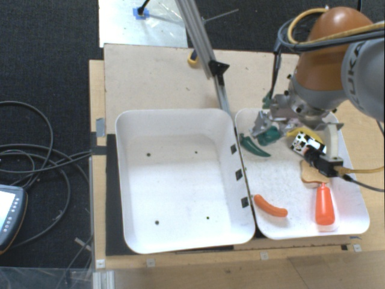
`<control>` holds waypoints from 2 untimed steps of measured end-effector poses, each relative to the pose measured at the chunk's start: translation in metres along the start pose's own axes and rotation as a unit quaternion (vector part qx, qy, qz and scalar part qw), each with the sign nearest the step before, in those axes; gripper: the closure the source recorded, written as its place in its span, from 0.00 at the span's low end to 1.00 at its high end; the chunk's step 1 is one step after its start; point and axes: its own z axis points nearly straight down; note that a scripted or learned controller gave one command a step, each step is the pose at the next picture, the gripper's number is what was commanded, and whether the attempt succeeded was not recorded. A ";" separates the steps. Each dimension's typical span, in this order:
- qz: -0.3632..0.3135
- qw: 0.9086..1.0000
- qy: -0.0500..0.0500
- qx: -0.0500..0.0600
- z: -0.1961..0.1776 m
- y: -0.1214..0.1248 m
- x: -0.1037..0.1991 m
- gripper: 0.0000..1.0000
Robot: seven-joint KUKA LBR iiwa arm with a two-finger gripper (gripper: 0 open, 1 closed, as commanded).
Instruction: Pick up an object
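low in the right bin (355, 221) lie an orange sausage (270, 206) and an orange bottle (324, 205). farther up, right of centre, the gripper (265, 127) hovers by a green piece (255, 147); grip state unclear. approach step, i judge; next, descend and close.

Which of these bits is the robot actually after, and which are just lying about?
For the job:
gripper
dark green curved object
orange sausage-shaped object
orange bottle-shaped object
right white bin

Lying about:
left white bin
black cables
blue clip
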 end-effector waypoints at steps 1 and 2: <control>0.000 1.000 0.000 0.000 0.008 -0.005 0.055 1.00; 0.000 1.000 0.000 0.001 0.026 -0.023 0.102 1.00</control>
